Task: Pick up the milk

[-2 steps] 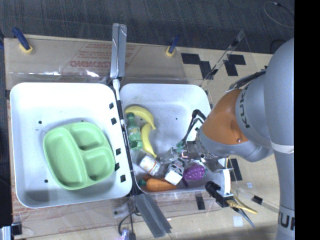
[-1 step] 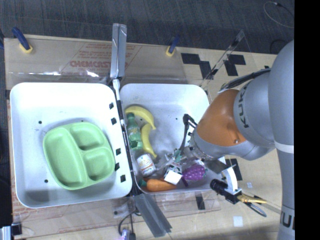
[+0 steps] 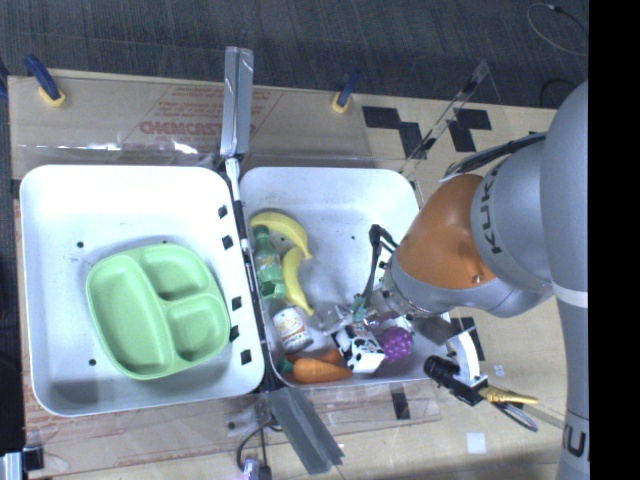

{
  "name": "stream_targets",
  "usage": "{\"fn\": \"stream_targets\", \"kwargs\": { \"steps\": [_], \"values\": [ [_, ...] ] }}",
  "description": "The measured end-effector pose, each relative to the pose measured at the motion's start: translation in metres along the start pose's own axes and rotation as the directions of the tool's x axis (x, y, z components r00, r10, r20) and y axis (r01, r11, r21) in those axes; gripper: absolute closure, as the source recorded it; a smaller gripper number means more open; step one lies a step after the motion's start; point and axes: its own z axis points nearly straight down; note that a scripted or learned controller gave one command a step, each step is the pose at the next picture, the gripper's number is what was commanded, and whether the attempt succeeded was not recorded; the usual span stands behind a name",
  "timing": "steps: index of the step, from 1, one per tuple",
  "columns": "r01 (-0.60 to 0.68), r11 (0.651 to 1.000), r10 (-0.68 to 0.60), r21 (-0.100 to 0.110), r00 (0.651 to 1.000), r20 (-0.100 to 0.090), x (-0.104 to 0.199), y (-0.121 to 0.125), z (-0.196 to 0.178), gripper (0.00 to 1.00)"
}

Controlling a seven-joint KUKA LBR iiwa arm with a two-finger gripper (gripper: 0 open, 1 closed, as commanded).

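The milk (image 3: 361, 351), a small carton with black cow patches, lies in the lower part of the right bin (image 3: 340, 193), low and right of centre in the frame. It touches the purple grapes (image 3: 397, 342) on its right and sits just beside the carrot (image 3: 320, 370) at its lower left. A small jar (image 3: 291, 328) stands to its left, and the bananas (image 3: 288, 253) and a green bottle (image 3: 266, 264) lie further up along the bin's left wall.

The arm (image 3: 500, 238) reaches in from the right, its orange band bulking over the right half of that bin. The gripper (image 3: 362, 313) hangs just above the carton, near its upper edge. From this angle the wrist hides too much of it, so whether the gripper is released or clenched cannot be told, and nothing shows the carton gripped.

As for progress, the approach looks done: the tool is over the right bin and close to the target. The grasp and lift appear to be left, since the carton rests on the bin floor among its neighbours. The crowding matters, as grapes or carrot could easily be nudged or caught along with it.

The left bin (image 3: 50, 268) holds a green divided plate (image 3: 160, 310), well apart from all this.
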Motion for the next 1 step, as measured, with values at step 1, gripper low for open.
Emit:
{"fn": "stream_targets", "kwargs": {
  "steps": [1],
  "values": [
    [0.067,0.998,-0.067,-0.004,0.998,0.003,0.066,0.047,-0.0913,1.0]
  ]
}}
